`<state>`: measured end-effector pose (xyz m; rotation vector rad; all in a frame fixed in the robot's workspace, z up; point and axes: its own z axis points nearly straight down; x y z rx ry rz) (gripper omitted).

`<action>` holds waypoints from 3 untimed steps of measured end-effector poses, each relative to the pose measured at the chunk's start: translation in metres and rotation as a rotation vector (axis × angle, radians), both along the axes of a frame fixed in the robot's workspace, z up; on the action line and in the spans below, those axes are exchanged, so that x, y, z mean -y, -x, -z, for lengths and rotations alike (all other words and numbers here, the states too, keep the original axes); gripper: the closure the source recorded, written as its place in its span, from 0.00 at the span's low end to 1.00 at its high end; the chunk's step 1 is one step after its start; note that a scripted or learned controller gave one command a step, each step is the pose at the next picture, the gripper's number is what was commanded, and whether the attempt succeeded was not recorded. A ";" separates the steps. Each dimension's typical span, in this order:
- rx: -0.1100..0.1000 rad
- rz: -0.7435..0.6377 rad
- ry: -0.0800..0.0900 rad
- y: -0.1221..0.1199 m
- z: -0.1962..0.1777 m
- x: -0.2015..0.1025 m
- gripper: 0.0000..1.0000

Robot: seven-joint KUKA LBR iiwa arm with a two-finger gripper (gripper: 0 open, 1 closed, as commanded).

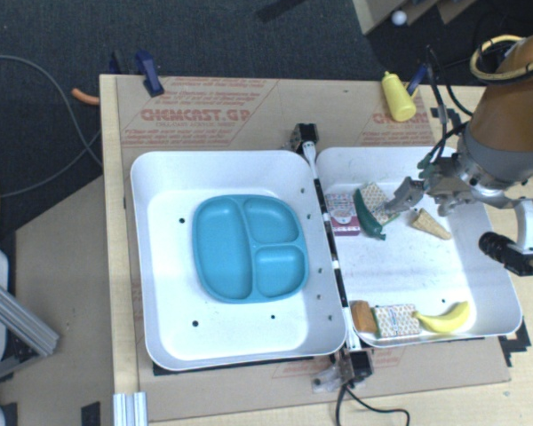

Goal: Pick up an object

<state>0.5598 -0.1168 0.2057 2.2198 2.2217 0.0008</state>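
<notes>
We count two white bins (160, 238), one blue divided plate (249, 247), one banana (444, 319), one green tool (367, 213), one tan wedge (429, 224), two small packets (342, 213) and one yellow clamp (397, 96).

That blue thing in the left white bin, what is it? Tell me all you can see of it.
The blue tray looks like a smooth plastic divided plate, light blue, with rounded corners. It has three hollows: one long one on its left side and two smaller ones on its right. It lies flat, right way up, near the middle of the left bin, resting on the bin's floor. Nothing lies in it, and the gripper is away over the other bin.
</notes>
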 end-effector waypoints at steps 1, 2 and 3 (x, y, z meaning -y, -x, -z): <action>-0.005 0.000 -0.002 -0.036 0.090 -0.012 0.00; 0.006 0.000 0.001 -0.052 0.115 -0.013 0.00; 0.013 0.000 0.004 -0.054 0.103 -0.013 1.00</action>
